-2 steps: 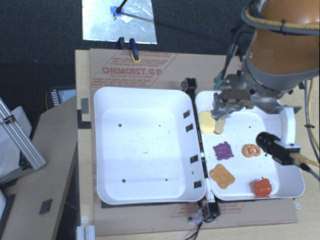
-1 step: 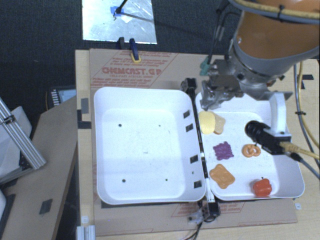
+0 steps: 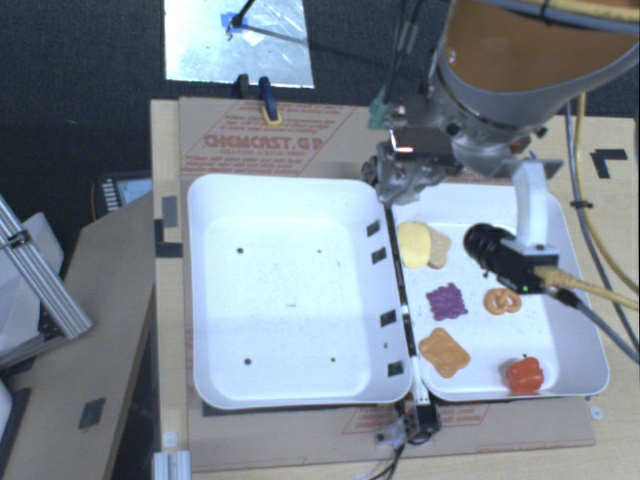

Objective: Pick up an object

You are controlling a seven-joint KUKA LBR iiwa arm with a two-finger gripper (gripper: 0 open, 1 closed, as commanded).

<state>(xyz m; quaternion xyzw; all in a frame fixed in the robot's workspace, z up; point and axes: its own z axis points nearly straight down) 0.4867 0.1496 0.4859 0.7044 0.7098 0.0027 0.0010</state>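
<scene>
Hovering at the right bin's [image 3: 585, 353] back-left corner, claw [image 3: 405, 180] grip can't be told; nothing lifted yet, pick still to do w/ purple piece [image 3: 447, 301] nearby

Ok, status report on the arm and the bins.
Gripper over right bin's far left corner, fingers unclear. Nothing seen held. Yellow piece nearest, unobstructed.

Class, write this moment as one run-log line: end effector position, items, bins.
end effector: over back edge where bins meet | right bin: yellow piece, grapes, pretzel, toast, pepper | nothing seen held
</scene>
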